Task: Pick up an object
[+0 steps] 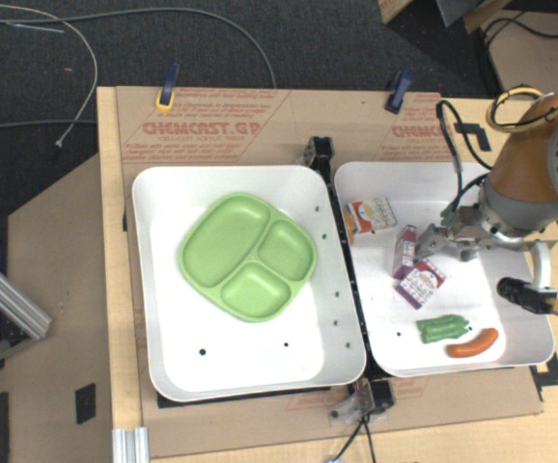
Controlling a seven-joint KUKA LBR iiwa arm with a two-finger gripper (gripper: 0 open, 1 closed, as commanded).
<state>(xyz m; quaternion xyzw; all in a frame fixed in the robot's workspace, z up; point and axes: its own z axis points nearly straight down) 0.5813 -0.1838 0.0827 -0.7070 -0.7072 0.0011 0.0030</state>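
Observation:
The right bin (511, 355) holds several small items. An orange and white box (369, 215) lies at its upper left. A purple packet (405, 250) stands near the middle, and a second purple packet (420, 284) lies just below it. A green pepper (441, 328) and an orange sausage-like piece (473, 342) rest near the front edge. My gripper (440, 242) hangs low over the right bin, just right of the upper purple packet and close to it. The wrist body hides its tip.
The left bin (163, 355) carries a green divided plate (248, 256). Black cables loop over the arm (530, 167) at the right bin's far right. A black part (525, 295) of the arm juts over the bin's right side.

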